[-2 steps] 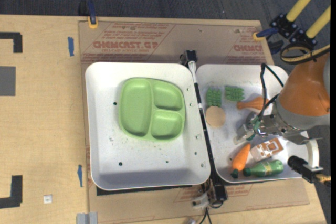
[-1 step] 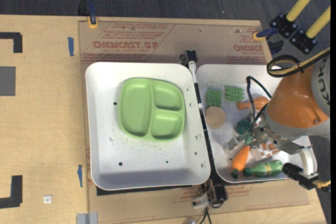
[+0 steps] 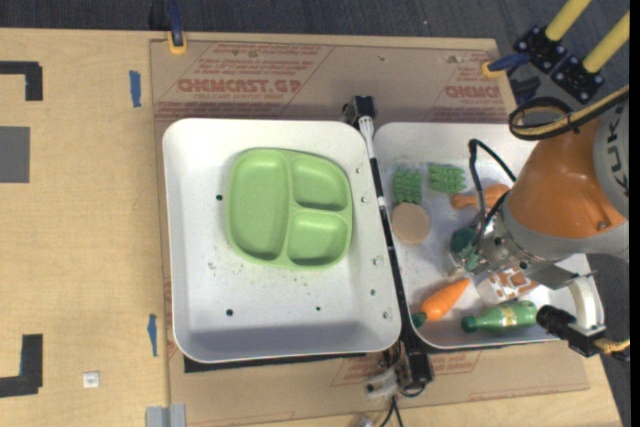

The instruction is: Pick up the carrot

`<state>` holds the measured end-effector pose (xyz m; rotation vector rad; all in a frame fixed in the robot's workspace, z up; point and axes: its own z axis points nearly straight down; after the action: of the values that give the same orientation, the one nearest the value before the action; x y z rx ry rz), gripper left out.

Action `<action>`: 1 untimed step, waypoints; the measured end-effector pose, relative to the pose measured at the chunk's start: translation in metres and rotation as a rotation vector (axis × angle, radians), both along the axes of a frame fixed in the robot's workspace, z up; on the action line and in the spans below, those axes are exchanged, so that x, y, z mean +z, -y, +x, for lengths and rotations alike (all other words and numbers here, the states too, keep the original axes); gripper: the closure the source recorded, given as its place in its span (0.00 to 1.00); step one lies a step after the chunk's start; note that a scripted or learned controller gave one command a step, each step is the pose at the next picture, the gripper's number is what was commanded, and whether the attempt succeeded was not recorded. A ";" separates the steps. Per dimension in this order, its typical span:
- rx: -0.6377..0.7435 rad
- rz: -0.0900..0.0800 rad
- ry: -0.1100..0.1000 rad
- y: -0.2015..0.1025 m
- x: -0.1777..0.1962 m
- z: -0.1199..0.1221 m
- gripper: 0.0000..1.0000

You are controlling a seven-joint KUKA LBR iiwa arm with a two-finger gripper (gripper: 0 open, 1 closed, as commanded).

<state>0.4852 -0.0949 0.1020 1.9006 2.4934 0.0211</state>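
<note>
The carrot (image 3: pixel 445 296) is orange with a small green top and lies slanted near the front of the right bin (image 3: pixel 425 147). Its green end points toward the bin's front left corner. My gripper (image 3: pixel 484 260) hangs low over the right bin, just up and to the right of the carrot's thick end. Whether it touches the carrot cannot be made out. The arm's orange band (image 3: pixel 562 187) and wrist cover the bin's right part.
A green bottle (image 3: pixel 500 318) lies right of the carrot at the front wall. Two green toothed pieces (image 3: pixel 408 185), a tan round item (image 3: pixel 410 222) and another orange piece (image 3: pixel 468 199) sit further back. The left bin (image 3: pixel 190 245) holds a green divided plate (image 3: pixel 290 206).
</note>
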 end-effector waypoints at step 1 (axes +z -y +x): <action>0.000 0.000 0.000 0.000 0.000 0.000 0.00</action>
<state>0.4850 -0.0949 0.1019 1.9005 2.4939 0.0206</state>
